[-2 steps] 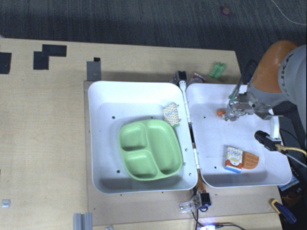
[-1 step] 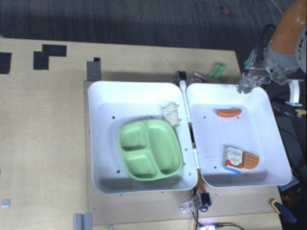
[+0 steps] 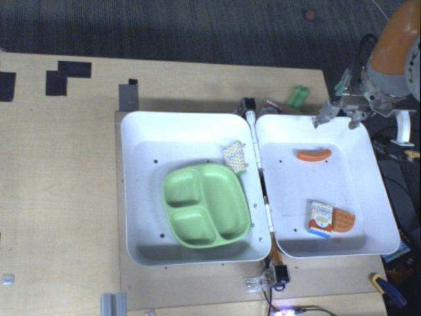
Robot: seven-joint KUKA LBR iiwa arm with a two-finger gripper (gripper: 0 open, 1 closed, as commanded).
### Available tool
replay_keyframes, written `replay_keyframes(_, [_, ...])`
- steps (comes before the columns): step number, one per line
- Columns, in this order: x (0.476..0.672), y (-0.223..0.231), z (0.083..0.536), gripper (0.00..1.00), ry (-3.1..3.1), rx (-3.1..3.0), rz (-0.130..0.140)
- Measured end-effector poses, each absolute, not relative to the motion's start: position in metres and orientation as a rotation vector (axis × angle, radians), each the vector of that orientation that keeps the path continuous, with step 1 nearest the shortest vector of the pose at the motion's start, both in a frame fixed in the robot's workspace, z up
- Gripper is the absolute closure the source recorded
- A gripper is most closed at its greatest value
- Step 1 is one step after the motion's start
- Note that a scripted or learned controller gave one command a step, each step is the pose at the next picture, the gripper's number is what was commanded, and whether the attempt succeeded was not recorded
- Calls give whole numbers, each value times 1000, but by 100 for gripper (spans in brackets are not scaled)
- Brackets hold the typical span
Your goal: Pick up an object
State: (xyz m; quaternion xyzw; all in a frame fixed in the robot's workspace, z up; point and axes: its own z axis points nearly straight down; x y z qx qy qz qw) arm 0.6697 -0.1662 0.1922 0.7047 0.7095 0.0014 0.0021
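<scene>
Gripper (image 3: 341, 114) at upper right of frame, fingers apart, clamped on nothing, above far rim of right bin (image 3: 368, 196); sausage (image 3: 314, 155) nearby.

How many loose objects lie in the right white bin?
3. An orange hot dog lies near the far side of the right bin. A small carton and a brown waffle-like piece lie touching each other near the front. Nothing appears hidden.
</scene>
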Motion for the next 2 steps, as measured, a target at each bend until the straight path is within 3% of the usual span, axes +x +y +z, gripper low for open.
replay_keyframes(1, [664, -92, 86, 0, 2226, 2212, 6])
replay_keyframes(2, [665, -92, 97, 100, 2228, 2205, 9])
